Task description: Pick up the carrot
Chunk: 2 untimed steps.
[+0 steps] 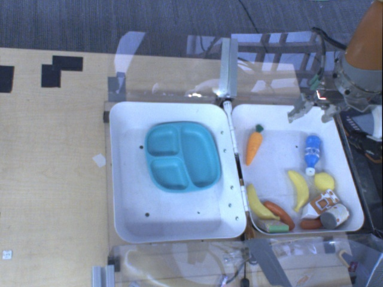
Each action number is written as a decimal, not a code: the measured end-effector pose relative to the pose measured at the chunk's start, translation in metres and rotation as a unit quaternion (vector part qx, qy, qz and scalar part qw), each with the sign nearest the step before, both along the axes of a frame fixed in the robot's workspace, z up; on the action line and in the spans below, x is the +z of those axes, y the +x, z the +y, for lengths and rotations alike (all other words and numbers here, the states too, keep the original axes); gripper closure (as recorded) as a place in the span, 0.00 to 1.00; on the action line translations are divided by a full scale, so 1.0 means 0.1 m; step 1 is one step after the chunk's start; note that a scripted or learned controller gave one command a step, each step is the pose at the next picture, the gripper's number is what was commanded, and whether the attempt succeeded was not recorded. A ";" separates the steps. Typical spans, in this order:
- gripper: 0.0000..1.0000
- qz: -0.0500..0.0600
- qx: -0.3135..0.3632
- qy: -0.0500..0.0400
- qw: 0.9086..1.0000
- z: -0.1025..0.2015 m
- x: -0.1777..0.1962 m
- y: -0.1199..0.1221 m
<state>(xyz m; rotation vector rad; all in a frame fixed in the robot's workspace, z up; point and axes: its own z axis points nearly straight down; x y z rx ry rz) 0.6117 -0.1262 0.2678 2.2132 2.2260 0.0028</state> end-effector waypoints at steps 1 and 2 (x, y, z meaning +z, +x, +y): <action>0.00 -0.003 0.011 0.000 1.000 0.44 -1.80 0.44; 0.00 -0.001 0.083 0.000 0.997 0.19 -1.62 0.22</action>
